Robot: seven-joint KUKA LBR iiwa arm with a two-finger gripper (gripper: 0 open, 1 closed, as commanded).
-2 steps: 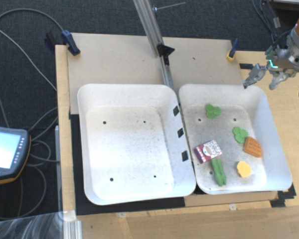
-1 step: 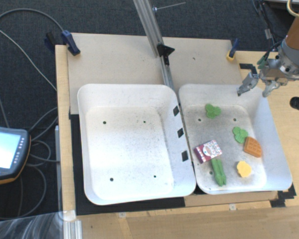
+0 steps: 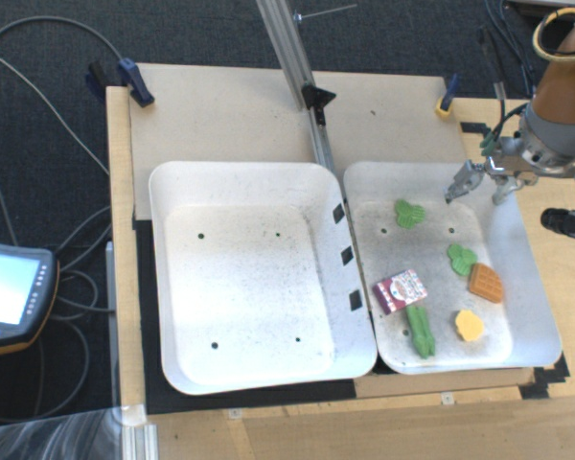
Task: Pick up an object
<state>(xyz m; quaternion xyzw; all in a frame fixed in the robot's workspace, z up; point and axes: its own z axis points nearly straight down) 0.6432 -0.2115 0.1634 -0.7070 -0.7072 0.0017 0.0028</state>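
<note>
While our grey two-finger jaws (image 3: 479,184) hang spread and holding nothing over the right white bin (image 3: 529,286), green leafy toy (image 3: 409,214) near, orange waffle piece (image 3: 486,283) lower.

No legible text; print on small carton (image 3: 400,290) too blurred.

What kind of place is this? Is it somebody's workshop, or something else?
Most likely a robotics lab. A wooden bench carries two white bins, one holding small toy foods, a robot arm's end effector hangs above them, and a control pendant sits nearby.
</note>
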